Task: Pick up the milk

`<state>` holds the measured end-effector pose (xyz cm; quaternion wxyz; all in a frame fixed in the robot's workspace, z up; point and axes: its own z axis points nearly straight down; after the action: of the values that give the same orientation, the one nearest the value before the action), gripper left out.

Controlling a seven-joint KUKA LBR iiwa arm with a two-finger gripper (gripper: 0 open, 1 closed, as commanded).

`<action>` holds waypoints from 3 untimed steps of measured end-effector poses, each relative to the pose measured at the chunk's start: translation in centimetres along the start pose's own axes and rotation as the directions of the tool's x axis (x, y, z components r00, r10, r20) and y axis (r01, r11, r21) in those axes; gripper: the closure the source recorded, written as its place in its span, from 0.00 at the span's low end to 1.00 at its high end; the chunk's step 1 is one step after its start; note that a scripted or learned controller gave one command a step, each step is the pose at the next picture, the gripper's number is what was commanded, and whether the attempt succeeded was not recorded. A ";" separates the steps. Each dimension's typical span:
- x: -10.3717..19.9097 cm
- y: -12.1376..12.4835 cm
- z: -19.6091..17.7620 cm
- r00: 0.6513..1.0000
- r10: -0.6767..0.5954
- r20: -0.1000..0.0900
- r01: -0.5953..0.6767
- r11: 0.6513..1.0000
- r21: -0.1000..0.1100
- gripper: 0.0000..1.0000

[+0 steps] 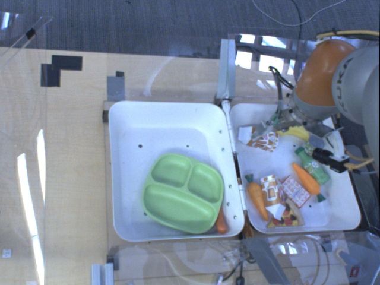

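Reaching into the far end of the right bin (344,218), the arm (332,76) has its gripper (284,119) low among the clutter; cannot tell its state, wrist blocks it. Milk looks like the small carton (271,189) near the bin's middle, lying between two carrots (256,199) (306,181), not lifted, apart from the gripper. So, pick not done: judged early, tool sits nearer a patterned packet (263,140) and a banana (295,133). Crowding: a red checked box (295,190) just beside the carton, a snack pack (285,217) below, a green bottle (313,164). Left bin (127,159) holds a green divided plate (183,192) and one more carrot (221,223) by its edge.
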<state>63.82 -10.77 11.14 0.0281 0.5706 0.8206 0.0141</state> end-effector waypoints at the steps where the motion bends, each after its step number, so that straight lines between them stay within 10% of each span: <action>1: 0.3 0.0 0.0 0.999 -0.039 0.001 0.039 0.999 0.002 0.00; 3: 0.0 -0.1 0.0 0.979 -0.203 -0.007 0.203 0.979 -0.003 0.00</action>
<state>63.75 -10.82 11.16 0.0271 0.4838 0.8746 0.0140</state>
